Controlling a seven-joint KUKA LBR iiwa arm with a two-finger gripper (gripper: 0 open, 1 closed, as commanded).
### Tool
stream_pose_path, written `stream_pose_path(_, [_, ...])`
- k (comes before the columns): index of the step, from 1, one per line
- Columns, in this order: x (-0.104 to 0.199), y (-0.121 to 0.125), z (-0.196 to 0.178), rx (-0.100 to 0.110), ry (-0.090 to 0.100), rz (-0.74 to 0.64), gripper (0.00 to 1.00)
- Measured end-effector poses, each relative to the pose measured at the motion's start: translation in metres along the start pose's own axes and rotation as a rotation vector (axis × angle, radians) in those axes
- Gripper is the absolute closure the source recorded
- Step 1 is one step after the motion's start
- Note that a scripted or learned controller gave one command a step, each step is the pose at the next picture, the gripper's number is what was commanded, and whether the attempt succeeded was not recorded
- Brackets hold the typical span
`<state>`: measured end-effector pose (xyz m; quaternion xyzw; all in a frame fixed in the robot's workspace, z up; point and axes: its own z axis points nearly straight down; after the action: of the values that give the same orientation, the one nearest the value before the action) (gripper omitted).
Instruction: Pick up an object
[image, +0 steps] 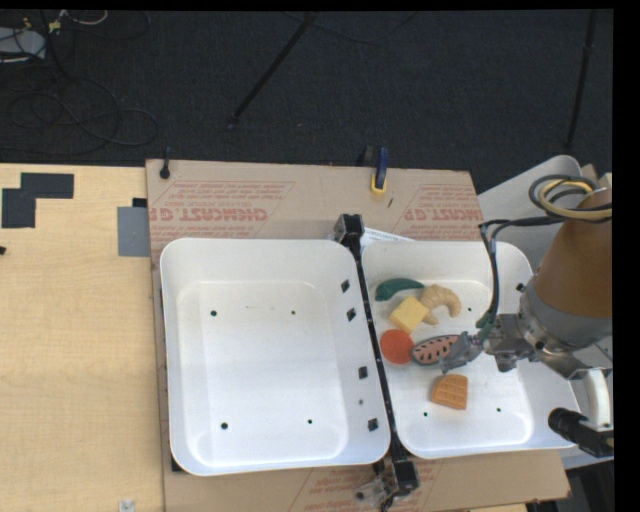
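Note:
Several toy foods lie in the right bin (500, 430). A green pepper-like piece (398, 288) is at the back, with a tan croissant (442, 297) to its right. A yellow cheese block (408, 314) sits below them. Further forward are a red-orange tomato (396, 346) and, touching it on the right, a watermelon slice (433, 350). An orange waffle-like piece (450, 391) lies nearest the front. My gripper (468, 346) reaches in low from the right, and its tip is at the right end of the watermelon slice. The slice rests on the bin floor.
The left bin (255, 440) lies beside the right one, with a black divider strip (365, 340) between them. Both stand on a cardboard sheet (260, 205). The arm's orange band (580, 270) and a black cable (492, 270) overhang the right bin's right side.

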<state>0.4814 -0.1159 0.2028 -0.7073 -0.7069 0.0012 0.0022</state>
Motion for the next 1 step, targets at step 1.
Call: stream_pose_path(1, [0.0023,-0.0075,0.1172,0.005,0.001,0.0,0.0])
